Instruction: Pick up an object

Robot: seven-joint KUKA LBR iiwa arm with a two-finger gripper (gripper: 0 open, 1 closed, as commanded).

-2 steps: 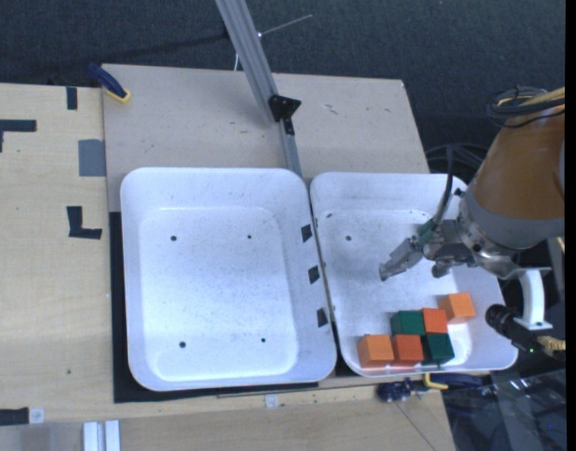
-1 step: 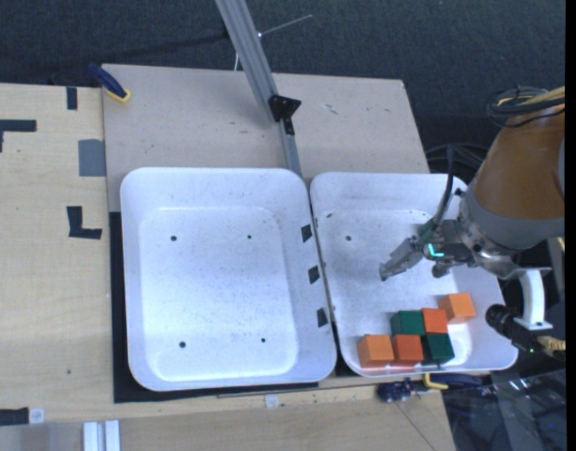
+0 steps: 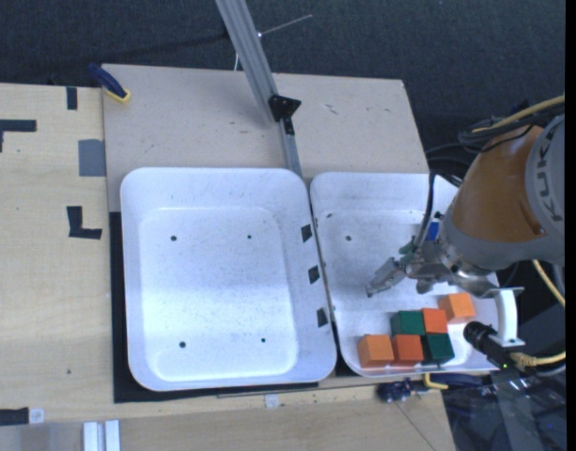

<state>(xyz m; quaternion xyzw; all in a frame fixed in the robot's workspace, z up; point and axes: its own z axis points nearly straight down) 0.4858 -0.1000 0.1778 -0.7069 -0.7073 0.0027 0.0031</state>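
Two white bins sit side by side on a bench, seen from above at a slant. The left bin (image 3: 212, 280) is the larger in view and serves here as the landmark. The right bin (image 3: 363, 214) touches its right wall. Over the far right of that second bin hangs the arm (image 3: 499, 205), grey with an orange band, reaching in from the right. Its gripper (image 3: 400, 275) hovers inside the right bin, well to the right of the left bin's wall, above bare floor. Its two fingers look spread apart with nothing between them.

The blocks (image 3: 414, 336) lie clustered in the near right corner of the right bin, well apart from the left bin. One orange block (image 3: 375, 349) lies nearest the left bin; beside it, further right, sit another orange one (image 3: 408, 348), two dark green ones (image 3: 409, 322) and more orange pieces.

They look like small rigid cubes, probably light and unlikely to crush or bend. Their flat faces should suit a pinch across two opposite sides. Because most are packed touching each other, the orange block nearest the left bin, with free space around it, seems the easiest to take.
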